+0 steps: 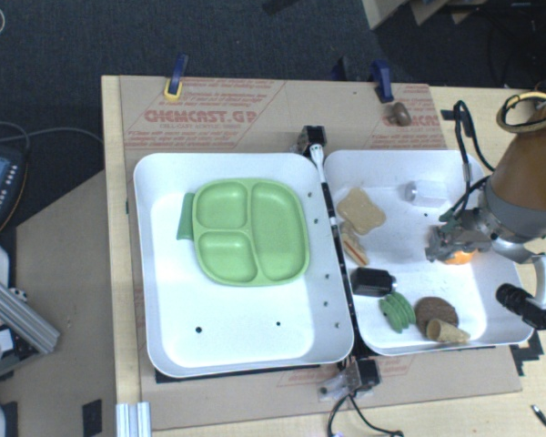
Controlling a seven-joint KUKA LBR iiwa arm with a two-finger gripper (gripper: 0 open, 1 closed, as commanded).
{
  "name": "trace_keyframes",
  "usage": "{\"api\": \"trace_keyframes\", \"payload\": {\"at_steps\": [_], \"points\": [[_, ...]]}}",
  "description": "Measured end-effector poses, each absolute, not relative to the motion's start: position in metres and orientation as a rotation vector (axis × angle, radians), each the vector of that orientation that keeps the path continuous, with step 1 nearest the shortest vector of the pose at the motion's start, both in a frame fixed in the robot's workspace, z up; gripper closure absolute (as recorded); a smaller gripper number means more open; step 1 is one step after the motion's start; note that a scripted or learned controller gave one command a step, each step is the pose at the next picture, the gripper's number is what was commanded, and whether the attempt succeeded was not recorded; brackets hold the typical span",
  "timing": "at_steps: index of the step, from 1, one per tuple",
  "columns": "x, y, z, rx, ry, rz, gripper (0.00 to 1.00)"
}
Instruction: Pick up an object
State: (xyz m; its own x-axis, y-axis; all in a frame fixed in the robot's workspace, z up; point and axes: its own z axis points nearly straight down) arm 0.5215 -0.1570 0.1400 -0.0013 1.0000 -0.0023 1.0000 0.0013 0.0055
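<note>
Orange object (459,256) lies at the right side of the right bin (391,176), right under the gripper (455,241), which hangs low over it; whether its fingers are spread or closed cannot be told. Left of it in that bin sit a tan bread-like slice (361,212), a black block (372,281), a green ridged piece (398,310) and a brown lump (436,313). In the left bin (155,271) rests a green 3-compartment tray (251,231).

Only text I can read is red "CHEMCAST" lettering printed across the brown board (255,107) under the bins; rest is too blurry.
</note>
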Motion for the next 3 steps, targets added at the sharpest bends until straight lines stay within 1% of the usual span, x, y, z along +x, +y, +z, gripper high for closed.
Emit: {"api": "trace_keyframes", "payload": {"at_steps": [2, 3], "points": [[0.521, -0.161, 0.228, 2.215, 2.219, 0.004, 1.00], [0.521, -0.108, 0.237, 2.215, 2.228, 0.003, 1.00]]}}
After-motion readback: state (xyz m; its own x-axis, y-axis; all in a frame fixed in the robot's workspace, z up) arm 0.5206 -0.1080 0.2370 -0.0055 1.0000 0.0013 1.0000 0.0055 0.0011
